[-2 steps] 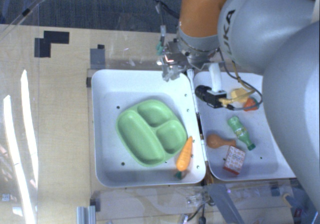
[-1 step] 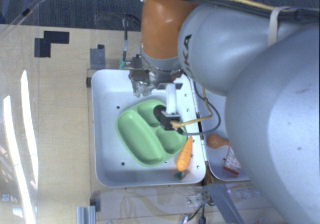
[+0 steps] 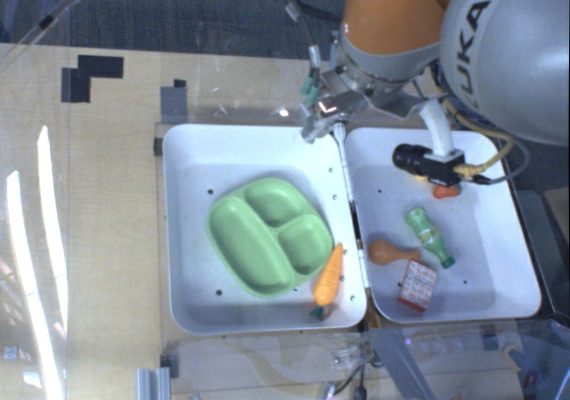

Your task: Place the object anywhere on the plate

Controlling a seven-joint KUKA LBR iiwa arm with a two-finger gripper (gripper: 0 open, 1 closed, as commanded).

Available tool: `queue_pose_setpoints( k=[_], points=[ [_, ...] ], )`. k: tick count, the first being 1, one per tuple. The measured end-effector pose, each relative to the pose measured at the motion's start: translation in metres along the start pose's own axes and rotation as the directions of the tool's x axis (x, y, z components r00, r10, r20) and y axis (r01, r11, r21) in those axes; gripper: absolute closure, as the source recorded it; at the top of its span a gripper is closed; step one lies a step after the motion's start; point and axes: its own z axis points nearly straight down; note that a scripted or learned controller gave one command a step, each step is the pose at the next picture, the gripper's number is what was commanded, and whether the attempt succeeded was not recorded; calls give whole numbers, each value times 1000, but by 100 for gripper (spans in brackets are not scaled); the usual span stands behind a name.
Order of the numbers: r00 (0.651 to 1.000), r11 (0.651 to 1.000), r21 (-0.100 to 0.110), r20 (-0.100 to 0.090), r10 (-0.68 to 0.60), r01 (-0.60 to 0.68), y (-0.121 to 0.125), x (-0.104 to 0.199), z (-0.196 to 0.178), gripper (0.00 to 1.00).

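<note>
With the hand point(image 3: 319, 118) hovering top-center, grip state can't be told, the carrot point(image 3: 328, 275) leaning on the green plate point(image 3: 267, 233) should probably be grabbed mid-body.

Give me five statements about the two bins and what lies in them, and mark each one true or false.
1. The green plate sits in the left bin. True.
2. The carrot lies in the middle of the plate. False: it lies in the left bin beside the plate's lower right edge, at most touching the rim.
3. The green bottle is in the right bin. True.
4. The plate has a single undivided well. False: it has three compartments.
5. The small box stands in the left bin. False: it is in the right bin, below the bottle.
</note>
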Motion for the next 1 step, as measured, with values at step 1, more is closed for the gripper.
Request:
queue_pose_setpoints(
  k=[1],
  points=[
    [993,993,8,-1,114,-114,5,64,58,100]
  ],
)
